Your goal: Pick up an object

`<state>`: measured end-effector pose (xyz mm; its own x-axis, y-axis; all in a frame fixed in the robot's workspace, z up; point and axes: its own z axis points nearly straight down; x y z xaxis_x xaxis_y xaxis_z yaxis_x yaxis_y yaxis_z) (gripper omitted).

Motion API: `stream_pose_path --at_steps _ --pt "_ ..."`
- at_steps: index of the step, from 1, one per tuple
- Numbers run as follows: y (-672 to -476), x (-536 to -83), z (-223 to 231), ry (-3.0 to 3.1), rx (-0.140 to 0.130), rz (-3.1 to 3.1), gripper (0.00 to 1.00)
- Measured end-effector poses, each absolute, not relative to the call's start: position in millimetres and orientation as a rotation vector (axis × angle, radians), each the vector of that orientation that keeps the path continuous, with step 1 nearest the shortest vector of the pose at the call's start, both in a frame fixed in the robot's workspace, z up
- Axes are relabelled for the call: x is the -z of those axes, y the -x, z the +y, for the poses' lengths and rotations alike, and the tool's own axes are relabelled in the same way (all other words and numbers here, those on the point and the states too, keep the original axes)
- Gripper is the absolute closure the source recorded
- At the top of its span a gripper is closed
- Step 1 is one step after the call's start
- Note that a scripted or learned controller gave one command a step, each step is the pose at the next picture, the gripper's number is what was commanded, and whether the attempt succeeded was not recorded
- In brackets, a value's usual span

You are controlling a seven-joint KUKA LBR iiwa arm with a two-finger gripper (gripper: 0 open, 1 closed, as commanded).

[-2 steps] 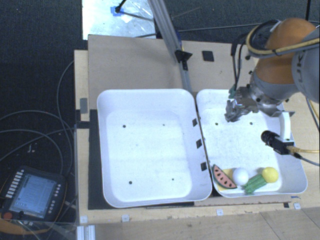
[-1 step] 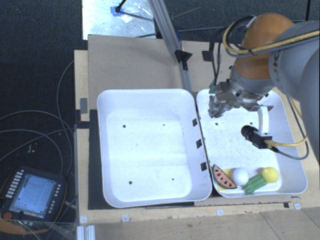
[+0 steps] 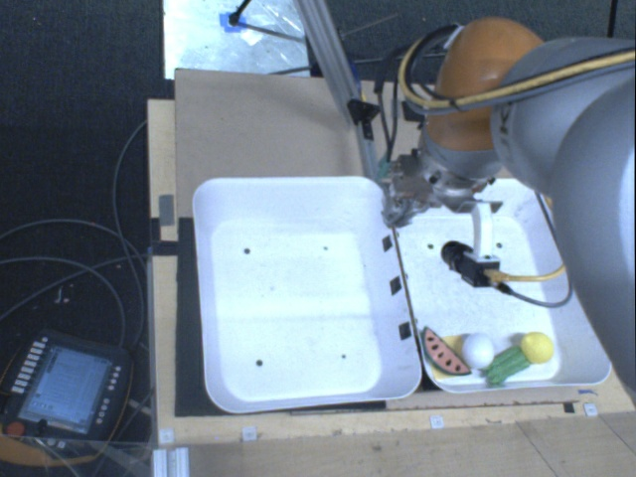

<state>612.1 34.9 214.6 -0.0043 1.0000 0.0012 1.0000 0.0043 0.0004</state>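
Along the front edge of the right bin [image 3: 527, 301] lie a watermelon-slice toy [image 3: 444, 352], a white ball [image 3: 478, 349], a green vegetable-shaped toy [image 3: 507, 364] and a yellow lemon-like toy [image 3: 538, 346], packed close together. My gripper [image 3: 402, 205] hangs under the orange wrist band at the far end of the wall between the two bins, well away from the toys. Nothing shows in its grasp. A black fitting with a yellow cable [image 3: 465, 262] hangs from the arm over the right bin.
The left bin [image 3: 288, 296] sits beside the right one on a brown board. A slanted metal pole [image 3: 328, 43] crosses behind the bins. A teach pendant [image 3: 65, 381] and loose cables lie on the dark floor to the left.
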Motion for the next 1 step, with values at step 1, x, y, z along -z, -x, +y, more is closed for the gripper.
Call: stream_pose_path --at_steps 1 --pt "-633.3 -229.4 77.6 2.218 0.004 -2.227 1.0"
